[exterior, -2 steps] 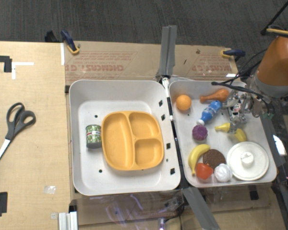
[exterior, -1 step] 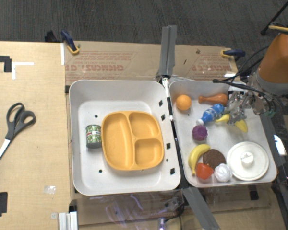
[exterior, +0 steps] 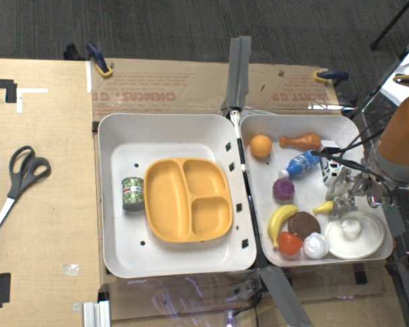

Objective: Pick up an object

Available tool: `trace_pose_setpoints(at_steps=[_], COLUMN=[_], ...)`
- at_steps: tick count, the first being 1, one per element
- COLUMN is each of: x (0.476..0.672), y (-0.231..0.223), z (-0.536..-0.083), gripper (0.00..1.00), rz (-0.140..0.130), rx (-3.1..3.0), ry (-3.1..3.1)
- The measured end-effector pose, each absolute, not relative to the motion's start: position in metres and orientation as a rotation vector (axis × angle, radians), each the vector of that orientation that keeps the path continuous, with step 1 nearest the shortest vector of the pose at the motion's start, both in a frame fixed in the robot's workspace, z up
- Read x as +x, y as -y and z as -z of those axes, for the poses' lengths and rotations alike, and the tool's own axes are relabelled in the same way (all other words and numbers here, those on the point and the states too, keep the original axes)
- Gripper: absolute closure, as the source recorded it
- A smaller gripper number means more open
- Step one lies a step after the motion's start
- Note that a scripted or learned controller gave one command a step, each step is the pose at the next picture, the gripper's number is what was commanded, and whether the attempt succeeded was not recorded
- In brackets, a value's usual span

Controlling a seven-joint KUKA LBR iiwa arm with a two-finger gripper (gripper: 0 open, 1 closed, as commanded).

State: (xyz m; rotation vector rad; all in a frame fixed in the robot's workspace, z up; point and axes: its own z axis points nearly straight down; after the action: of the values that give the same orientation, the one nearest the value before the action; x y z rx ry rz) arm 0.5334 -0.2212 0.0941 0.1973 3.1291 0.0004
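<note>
The right bin (exterior: 253, 182) holds an orange ball (exterior: 260, 146), a brown drumstick (exterior: 301, 142), a blue and white bottle (exterior: 301, 163), a purple fruit (exterior: 283, 190), a banana (exterior: 279, 219), a brown disc (exterior: 303, 223), a red tomato (exterior: 290, 244), a white ball (exterior: 315, 246) and a white bowl (exterior: 354, 234). My gripper (exterior: 339, 199) hangs low over this bin's right side, just above the bowl. A small yellow piece (exterior: 323, 208) lies right beside it on the left.
In the left bin (exterior: 109, 182) lie a yellow divided plate (exterior: 188, 199) and a small green can (exterior: 132, 193). Scissors (exterior: 20, 176) rest on the bench at far left. Cables run across the right bin's far right corner.
</note>
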Motion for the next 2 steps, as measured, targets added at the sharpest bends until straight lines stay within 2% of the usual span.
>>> trace_pose_setpoints(at_steps=[1,2], x=[0.534,0.615], y=[0.221,0.213], z=[-0.094,-0.094], gripper=[0.0,0.0], rz=[0.001,0.0], rx=[0.197,0.416], ry=[-3.128,-3.108])
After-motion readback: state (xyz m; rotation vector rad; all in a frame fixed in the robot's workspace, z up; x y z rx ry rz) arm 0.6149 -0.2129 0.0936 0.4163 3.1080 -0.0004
